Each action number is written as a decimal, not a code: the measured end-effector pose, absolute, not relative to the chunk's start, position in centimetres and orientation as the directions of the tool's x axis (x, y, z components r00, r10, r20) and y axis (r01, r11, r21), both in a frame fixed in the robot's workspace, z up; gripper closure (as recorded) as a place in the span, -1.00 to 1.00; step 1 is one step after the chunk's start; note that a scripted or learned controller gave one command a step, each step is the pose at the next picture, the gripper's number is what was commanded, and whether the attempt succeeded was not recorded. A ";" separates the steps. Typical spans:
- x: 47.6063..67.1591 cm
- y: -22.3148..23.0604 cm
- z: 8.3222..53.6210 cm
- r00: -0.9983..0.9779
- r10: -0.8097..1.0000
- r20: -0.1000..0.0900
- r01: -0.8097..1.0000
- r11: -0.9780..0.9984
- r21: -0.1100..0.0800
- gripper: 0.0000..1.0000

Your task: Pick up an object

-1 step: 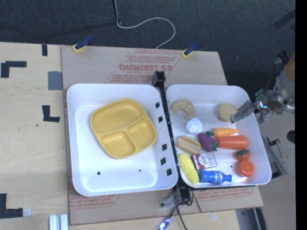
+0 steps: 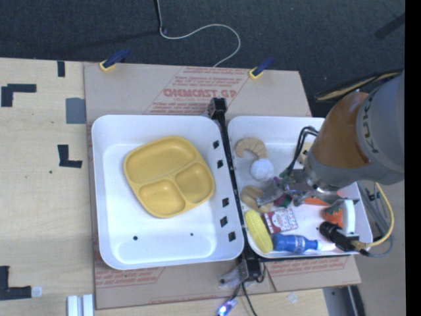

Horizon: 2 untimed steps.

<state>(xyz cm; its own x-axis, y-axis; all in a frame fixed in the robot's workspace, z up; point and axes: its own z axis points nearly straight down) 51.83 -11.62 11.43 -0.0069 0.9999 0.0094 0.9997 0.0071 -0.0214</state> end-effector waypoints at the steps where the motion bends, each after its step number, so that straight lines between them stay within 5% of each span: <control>1: 50.3 -2.7 18.5 -0.011 1.000 0.004 1.000 0.011 -0.003 -1.00; 2: 49.8 4.8 48.9 -0.006 1.000 0.000 1.000 0.006 0.012 -1.00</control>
